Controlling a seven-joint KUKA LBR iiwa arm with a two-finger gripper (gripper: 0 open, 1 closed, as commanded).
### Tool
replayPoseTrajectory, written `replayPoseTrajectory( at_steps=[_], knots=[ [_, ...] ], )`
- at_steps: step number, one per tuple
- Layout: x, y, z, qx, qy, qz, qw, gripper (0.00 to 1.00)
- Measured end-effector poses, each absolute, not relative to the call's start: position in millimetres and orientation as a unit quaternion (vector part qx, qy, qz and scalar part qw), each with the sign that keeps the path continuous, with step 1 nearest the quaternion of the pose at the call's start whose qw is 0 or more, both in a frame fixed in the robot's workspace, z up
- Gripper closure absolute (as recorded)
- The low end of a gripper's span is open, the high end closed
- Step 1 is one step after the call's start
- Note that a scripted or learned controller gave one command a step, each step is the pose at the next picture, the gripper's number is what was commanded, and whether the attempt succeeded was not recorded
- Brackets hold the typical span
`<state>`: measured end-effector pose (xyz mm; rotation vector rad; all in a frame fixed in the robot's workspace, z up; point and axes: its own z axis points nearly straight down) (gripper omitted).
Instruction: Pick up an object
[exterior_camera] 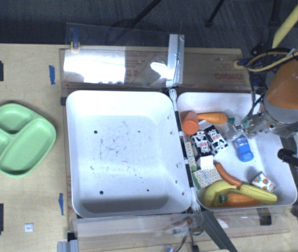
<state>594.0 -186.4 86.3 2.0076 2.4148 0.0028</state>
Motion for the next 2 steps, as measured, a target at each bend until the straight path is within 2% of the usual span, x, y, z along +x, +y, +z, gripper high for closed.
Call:
replayPoseTrajectory(
  at_steps=[1,2],
  knots=[
    [595.6,-187,98,0.640,0.768,0.0024,0.003,1.00],
    [629.0,-166,207,0.657,0.754,0.0004,0.001,1.00]
  ],
)
